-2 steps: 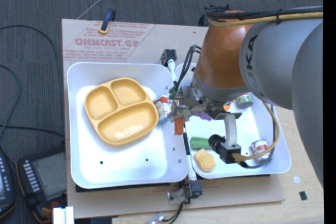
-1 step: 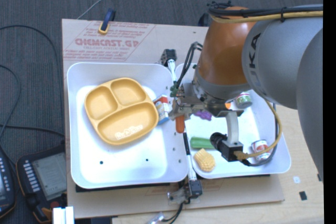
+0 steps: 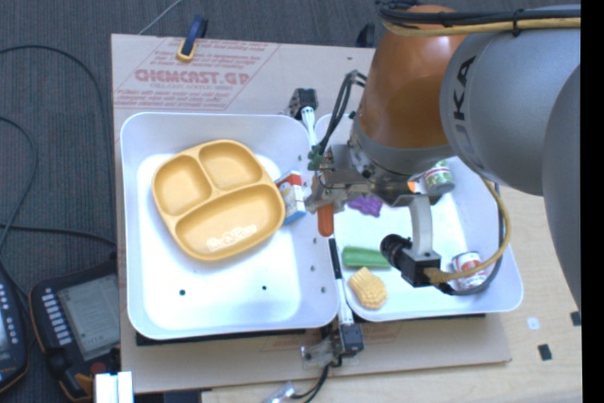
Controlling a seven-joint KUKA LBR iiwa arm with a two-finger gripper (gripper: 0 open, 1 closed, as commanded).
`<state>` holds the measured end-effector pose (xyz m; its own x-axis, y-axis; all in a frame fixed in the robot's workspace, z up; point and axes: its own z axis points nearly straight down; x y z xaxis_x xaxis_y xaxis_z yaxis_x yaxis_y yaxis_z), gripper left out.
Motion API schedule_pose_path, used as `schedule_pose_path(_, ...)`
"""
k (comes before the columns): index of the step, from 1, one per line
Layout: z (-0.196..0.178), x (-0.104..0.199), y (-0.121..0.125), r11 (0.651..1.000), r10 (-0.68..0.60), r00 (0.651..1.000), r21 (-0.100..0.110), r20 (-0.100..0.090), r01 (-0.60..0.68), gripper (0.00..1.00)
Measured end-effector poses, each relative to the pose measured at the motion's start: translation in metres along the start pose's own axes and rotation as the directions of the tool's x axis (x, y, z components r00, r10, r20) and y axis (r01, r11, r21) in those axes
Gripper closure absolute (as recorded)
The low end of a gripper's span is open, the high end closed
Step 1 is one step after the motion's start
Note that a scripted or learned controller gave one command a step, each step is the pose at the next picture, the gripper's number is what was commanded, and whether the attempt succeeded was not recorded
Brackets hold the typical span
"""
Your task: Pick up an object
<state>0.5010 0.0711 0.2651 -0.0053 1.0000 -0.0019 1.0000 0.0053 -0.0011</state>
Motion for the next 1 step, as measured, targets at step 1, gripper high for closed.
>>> schedule_pose_path(1, 0.0328, 0.0595, 0.0097, 1.0, 0.004, 1.0, 0.001, -0.001, -0.004, 1.0)
